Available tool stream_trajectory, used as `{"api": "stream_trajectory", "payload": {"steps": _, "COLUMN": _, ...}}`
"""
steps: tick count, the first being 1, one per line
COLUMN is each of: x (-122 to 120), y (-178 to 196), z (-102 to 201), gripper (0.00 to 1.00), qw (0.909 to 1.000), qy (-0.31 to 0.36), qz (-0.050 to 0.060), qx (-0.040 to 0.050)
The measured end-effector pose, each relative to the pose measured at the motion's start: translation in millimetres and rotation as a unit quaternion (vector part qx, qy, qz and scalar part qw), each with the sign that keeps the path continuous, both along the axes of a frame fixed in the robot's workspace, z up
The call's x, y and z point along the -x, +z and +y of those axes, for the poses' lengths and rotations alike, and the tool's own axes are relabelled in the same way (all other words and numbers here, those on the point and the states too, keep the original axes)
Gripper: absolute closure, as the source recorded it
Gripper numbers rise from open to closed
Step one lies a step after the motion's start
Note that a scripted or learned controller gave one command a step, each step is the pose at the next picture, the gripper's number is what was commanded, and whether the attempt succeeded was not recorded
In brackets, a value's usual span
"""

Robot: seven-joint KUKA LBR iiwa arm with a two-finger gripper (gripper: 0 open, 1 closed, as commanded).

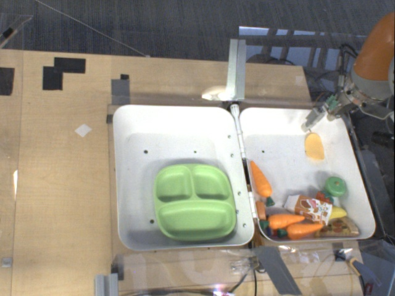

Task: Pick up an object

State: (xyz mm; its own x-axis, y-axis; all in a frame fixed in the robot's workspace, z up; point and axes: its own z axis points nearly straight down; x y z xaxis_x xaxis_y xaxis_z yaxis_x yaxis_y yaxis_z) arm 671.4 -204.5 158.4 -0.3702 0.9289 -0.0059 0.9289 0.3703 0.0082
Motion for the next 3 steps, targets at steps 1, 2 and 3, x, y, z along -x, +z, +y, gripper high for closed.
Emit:
{"api": "stream_trajectory", "payload": {"steps": 1, "x": 0.4, "y": 37.7, "z": 17.6, "gripper": 0.0, "qw": 0.9963, "qy": -0.086, "qz": 0.0, "qx": -0.0012}}
{"api": "stream_trajectory", "payload": {"steps": 2, "x": 59.0, "y": 0.3, "z": -0.8, "gripper": 0.0, "qw": 0.9823, "qy": -0.187, "qz": 0.002, "qx": -0.0022}}
{"api": "stream_trajectory", "payload": {"steps": 3, "x": 52.9, "y": -61.0, "z": -0.7, "gripper": 0.0, "qw": 0.9888, "qy": -0.15, "qz": 0.0, "qx": -0.0019}}
